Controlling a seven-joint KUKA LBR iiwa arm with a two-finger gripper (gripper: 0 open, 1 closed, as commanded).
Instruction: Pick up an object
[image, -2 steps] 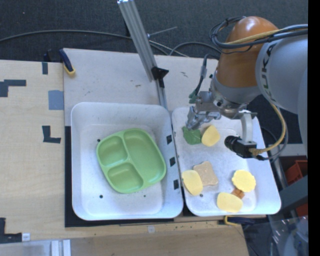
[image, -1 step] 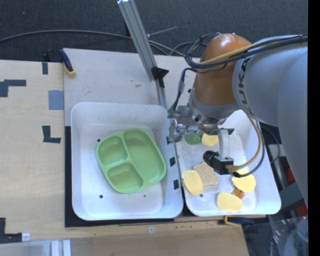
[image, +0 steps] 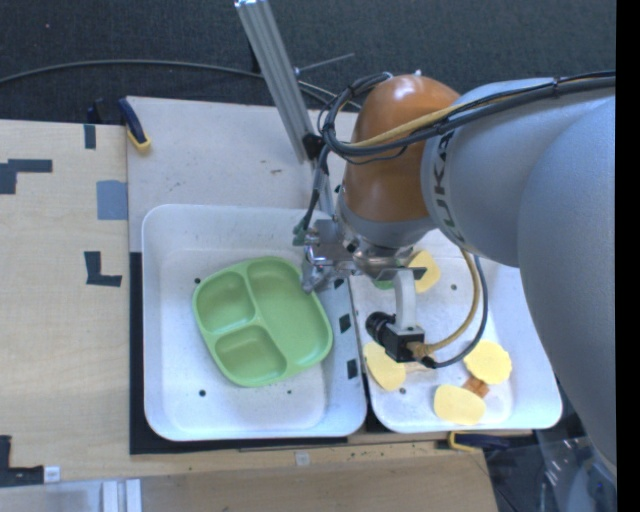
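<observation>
Orange-banded arm is hanging its tool (image: 320, 262) over the divide between bins; grip state I cannot tell. Green tray (image: 262, 320) is lying just beside, in the left bin (image: 165, 400). Best bet: catching its near rim squarely.

The arm (image: 520, 180) hides much of the right bin (image: 540, 400) and partly covers some yellow pieces (image: 425, 270).

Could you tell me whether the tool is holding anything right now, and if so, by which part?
It cannot be told. The tool sits at the right rim of the green tray, but the arm's wrist hides any hold.
</observation>
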